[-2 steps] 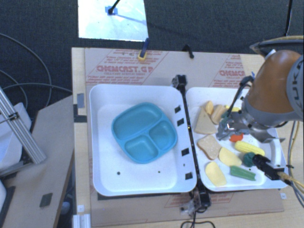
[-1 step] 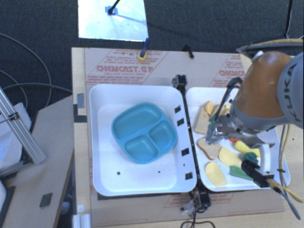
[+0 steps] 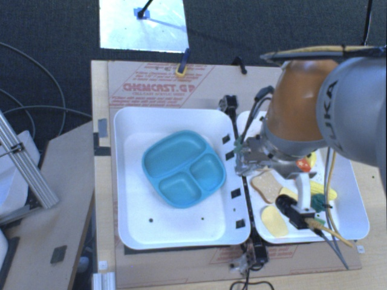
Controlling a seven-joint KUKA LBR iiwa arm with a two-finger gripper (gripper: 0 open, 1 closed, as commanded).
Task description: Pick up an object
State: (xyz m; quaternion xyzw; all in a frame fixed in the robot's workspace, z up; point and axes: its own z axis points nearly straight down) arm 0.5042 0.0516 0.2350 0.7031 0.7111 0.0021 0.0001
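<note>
Overhead, the arm [image 3: 314, 101] hangs over the right bin [image 3: 357, 213], its gripper [image 3: 257, 159] near the bread slice [image 3: 266, 186]; whether it is open or closed, I cannot tell. A blue plate [image 3: 183, 168] with 3 compartments lies in the left bin [image 3: 133, 222].

Even overhead light flattened the scene, with glare whitening a shiny sheet [image 3: 143, 16] far up-left of the gripper [image 3: 251, 157]; the arm [image 3: 338, 110] just right of it looked softly blurred.
</note>
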